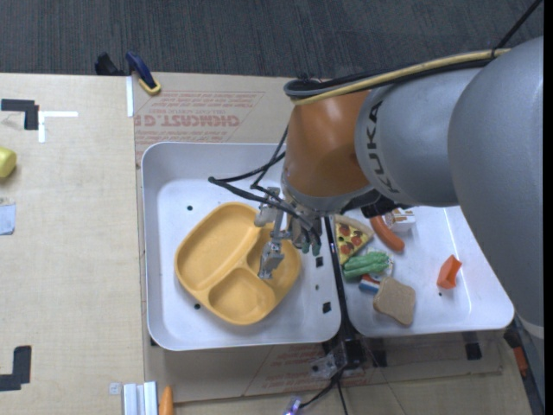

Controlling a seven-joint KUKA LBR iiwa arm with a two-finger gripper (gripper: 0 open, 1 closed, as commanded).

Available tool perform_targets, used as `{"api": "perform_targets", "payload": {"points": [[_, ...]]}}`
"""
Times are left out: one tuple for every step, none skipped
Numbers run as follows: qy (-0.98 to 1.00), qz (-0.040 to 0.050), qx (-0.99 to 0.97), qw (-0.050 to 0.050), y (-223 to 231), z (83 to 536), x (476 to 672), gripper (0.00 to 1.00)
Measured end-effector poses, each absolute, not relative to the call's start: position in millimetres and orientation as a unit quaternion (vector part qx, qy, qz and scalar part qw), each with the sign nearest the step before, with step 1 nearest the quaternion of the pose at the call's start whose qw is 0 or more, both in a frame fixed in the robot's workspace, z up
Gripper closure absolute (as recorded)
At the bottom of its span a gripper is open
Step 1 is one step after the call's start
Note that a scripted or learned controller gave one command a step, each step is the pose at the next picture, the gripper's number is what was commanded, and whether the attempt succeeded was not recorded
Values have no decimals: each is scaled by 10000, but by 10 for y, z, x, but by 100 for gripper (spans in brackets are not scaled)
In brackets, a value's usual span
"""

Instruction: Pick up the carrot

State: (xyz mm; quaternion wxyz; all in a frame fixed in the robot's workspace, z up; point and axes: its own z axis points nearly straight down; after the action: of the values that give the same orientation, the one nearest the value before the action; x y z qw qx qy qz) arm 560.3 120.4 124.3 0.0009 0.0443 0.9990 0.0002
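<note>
1. Arm [467,128]: bulky, smooth rounded grey shell, matte-glossy finish.
2. Orange band [324,145] above the wrist, wide, rounded, copper-orange.
3. Dark lettering "KUKA" [378,145] runs along the grey shell beside the band.
4. Yellow-and-black cable [406,69] runs along the top of the arm; thin black cables [246,178] loop out near the wrist.
5. Gripper [275,247]: small metallic grey assembly with dark parts, detail blurred.

The pale wooden bench [69,258] carries two white bins — the left bin [164,258], the right bin [484,305] — plus a yellow object [5,162] at its left edge.
</note>
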Motion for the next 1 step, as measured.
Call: {"api": "perform_targets", "payload": {"points": [[9984,31,-563,88,1520,960,4917,0]]}}
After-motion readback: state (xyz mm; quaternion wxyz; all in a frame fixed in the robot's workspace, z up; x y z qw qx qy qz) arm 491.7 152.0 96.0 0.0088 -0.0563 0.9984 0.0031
